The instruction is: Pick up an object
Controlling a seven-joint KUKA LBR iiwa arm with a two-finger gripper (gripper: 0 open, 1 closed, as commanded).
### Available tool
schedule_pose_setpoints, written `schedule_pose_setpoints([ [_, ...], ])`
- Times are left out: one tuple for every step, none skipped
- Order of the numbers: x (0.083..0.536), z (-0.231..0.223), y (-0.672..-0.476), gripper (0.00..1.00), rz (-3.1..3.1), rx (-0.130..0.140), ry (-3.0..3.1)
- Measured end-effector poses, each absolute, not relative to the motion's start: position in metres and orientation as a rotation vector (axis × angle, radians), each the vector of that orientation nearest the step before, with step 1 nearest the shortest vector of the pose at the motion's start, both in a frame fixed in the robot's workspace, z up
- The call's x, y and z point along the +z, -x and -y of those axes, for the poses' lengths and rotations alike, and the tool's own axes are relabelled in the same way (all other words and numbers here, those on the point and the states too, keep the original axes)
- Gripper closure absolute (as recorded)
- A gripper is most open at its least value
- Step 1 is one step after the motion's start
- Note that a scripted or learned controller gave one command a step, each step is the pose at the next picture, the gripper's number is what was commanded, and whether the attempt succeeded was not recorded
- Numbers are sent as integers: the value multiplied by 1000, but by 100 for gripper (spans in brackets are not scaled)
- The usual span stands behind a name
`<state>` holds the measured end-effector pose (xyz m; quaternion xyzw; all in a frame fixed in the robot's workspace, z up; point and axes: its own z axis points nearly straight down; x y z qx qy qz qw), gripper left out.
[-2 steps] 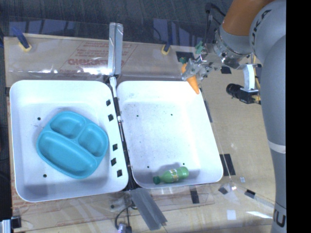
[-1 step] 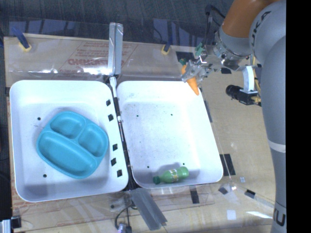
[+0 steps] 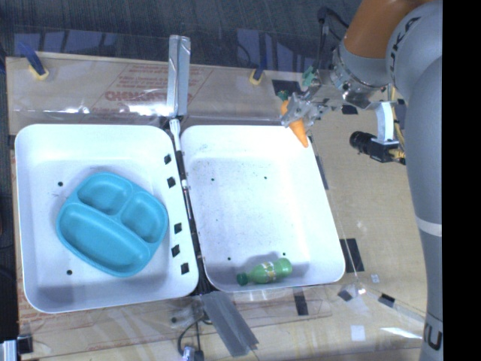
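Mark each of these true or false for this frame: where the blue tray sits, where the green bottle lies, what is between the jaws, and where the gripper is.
1. The blue divided tray lies in the left bin. True.
2. The green bottle stands upright in the left bin. False: it lies on its side near the front edge of the right bin.
3. The gripper has a small orange object between its jaws. True.
4. The gripper is low over the tray. False: it is at the right bin's far right corner.
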<state>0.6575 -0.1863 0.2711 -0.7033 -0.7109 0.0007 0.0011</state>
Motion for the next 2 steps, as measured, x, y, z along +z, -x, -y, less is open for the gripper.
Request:
schedule_pose_setpoints([
  [271, 185, -657, 100, 2231, 3, 2207],
  [272, 185, -657, 100, 2231, 3, 2208],
])
